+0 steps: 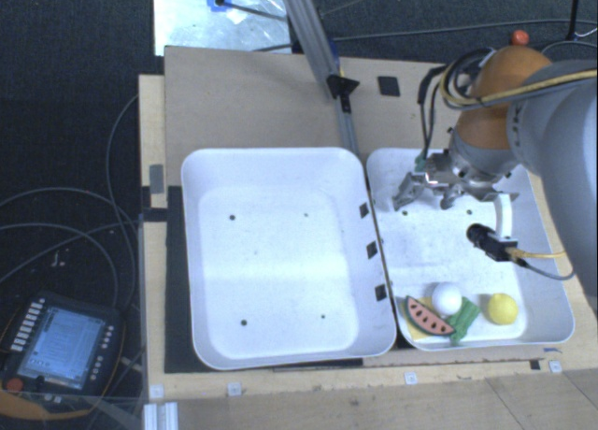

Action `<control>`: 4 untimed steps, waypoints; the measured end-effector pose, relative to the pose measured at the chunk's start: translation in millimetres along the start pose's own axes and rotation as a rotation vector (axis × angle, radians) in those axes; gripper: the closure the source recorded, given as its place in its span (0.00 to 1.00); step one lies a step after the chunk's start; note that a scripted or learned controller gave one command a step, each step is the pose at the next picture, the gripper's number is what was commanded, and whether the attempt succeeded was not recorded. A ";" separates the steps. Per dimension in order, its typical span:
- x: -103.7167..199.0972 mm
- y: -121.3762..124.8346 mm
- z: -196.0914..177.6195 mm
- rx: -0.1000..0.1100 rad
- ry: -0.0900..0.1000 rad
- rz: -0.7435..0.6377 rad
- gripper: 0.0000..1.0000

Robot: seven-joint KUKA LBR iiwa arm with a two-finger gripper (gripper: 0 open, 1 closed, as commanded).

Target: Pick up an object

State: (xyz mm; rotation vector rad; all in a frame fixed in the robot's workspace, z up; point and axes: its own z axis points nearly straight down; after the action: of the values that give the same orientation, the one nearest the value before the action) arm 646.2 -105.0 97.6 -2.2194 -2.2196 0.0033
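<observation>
A grey robot arm with an orange band is reaching in over the right bin [537,232] of two white bins sitting side by side on the desk [252,101]. Its hand [432,196] is hovering above the far half of that bin, the metal fingers [407,193] spreading apart and grasping nothing. Four objects are lying well apart from the hand, clustered toward the camera at the bin's near edge: one watermelon slice [427,317], one white ball [446,298], one green piece [464,319] and one yellow lemon [503,308]. The watermelon slice is lying flat, its long axis running slantwise from the bin's inner wall down toward the near rim. The green piece is touching the ball and slanting the opposite way. The left bin [201,232] is sitting beside the hand, across the divider.
</observation>
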 end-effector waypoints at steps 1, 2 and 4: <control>-0.2 1.6 -13.3 -0.006 -0.001 0.000 1.00; 4.0 5.1 -76.0 -0.010 -0.001 -0.001 1.00; 46.0 -9.3 -132.6 -0.005 0.001 -0.004 1.00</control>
State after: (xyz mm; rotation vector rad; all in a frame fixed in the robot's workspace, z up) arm 637.3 -59.0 230.2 -2.2175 -2.2261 -0.0032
